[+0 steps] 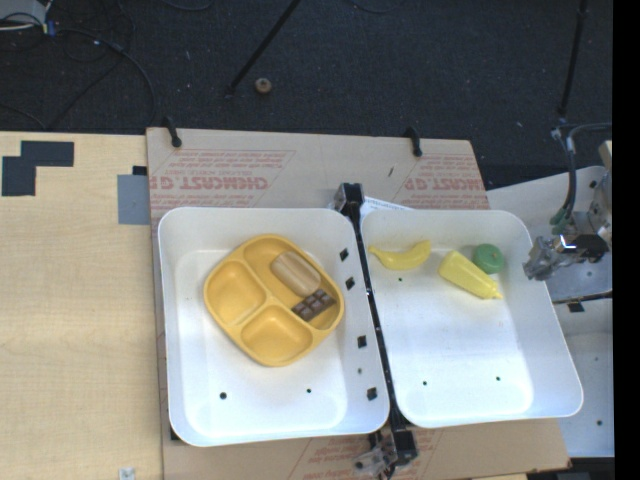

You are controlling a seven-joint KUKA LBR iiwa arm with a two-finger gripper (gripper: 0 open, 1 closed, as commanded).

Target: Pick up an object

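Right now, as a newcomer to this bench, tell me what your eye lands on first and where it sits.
The yellow divided plate in the left bin stands out first, with a tan bread-like piece and a brown chocolate-like block in its compartments. Next come the bright items at the far end of the right bin: a yellow banana, a yellow wedge and a small green object beside the wedge.

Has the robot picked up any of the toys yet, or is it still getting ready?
Nothing is picked up yet. The gripper sits at the right bin's edge with no toy between its fingers. The banana, yellow wedge and green ball lie in that bin. Reaching in, grabbing one and lifting it are all left.
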